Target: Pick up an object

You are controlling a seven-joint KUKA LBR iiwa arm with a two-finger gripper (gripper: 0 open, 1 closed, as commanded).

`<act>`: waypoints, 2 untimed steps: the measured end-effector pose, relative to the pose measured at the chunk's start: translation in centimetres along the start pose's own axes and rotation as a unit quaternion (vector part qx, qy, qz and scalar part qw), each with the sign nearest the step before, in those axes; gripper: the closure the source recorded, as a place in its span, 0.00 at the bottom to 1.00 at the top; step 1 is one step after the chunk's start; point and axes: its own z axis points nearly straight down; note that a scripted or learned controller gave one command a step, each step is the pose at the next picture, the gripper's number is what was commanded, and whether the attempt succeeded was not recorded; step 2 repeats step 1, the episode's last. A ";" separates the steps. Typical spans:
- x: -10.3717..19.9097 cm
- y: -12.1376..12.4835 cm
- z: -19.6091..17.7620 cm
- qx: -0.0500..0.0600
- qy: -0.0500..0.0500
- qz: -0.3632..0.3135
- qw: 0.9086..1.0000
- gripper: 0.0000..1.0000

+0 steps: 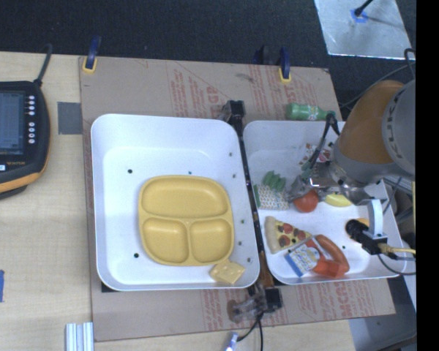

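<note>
Right white bin, near edge: orange plastic toy sausage, pizza slice; farther in, small red toy tomato, likely light, rigid, slippery, best pinched across its middle. Gripper poised just above the tomato; finger spread and any hold indiscernible, masked by the grey wrist.

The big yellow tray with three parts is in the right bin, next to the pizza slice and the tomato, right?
Not quite. The yellow tray sits in the left bin, as the camera view shows. The pizza slice and tomato are in the right bin.
</note>
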 end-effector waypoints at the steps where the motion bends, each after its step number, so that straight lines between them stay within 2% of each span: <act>1: 6.1 3.0 -10.1 -0.001 0.001 0.001 1.000 1.00; 2: 6.1 3.0 -10.1 -0.001 0.001 0.001 1.000 1.00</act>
